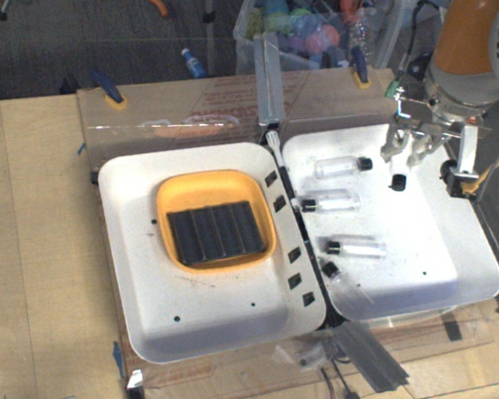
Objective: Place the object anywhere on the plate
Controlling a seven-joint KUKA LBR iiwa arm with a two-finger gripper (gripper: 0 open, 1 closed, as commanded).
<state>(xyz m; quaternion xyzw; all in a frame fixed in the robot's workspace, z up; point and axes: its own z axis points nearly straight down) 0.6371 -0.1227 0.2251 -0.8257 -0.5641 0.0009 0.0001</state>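
Observation:
An orange plate (167, 203) lies in the left bin (141, 303), and a dark ribbed slab (216, 233) rests on it. Three clear vials with black caps lie in the right bin (451, 261): one at the top (339, 167), one in the middle (330, 202), one lower down (358, 247). My gripper (407, 144) hangs over the right bin's upper right part, to the right of the top vial. Its two silver fingers stand apart with nothing between them. A small black piece (397, 182) lies just below it.
A black divider (293, 234) runs between the two bins. Another small black bit (330, 270) sits by the divider in the right bin. A clear tub of colourful items (318, 10) stands behind the bench.

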